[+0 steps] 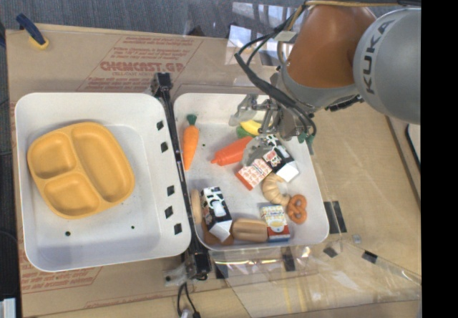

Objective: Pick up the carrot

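Toy food is seen piled along the near wall of the right bin [320,198], a sausage [250,229] and small cartons [215,210] among them.

From the left: a yellow divided plate [80,166] is set in the left bin [43,245]; the carrot [189,143] is laid just inside the right bin's left wall, green top pointing away, untouched; an orange bottle [232,152] is placed beside it; the gripper [275,125] is held above a banana [250,127], and whether its fingers are parted or closed cannot be told.
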You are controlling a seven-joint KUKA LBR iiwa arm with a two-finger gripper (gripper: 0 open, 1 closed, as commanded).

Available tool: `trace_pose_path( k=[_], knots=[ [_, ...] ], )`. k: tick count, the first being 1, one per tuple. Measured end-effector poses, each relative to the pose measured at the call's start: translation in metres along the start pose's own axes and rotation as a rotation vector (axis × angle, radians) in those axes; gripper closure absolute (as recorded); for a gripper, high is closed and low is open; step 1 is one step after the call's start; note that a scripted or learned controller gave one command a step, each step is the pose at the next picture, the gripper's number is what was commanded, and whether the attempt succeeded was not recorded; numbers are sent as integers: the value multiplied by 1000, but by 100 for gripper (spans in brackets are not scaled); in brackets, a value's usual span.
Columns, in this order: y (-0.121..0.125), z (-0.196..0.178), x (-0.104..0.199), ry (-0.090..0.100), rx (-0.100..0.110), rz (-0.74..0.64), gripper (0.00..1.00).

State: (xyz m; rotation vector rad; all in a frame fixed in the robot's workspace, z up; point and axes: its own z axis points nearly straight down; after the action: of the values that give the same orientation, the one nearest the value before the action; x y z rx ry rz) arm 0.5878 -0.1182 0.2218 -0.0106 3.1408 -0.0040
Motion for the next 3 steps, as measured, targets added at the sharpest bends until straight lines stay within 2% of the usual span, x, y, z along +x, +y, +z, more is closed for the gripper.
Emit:
trace_pose_path(
  k=[1,2,3],
  knots=[
    [26,86,-48,7,-4,-2,0],
    [15,131,-69,2,-2,38,0],
    [21,130,-36,3,-2,301,0]
  ],
)
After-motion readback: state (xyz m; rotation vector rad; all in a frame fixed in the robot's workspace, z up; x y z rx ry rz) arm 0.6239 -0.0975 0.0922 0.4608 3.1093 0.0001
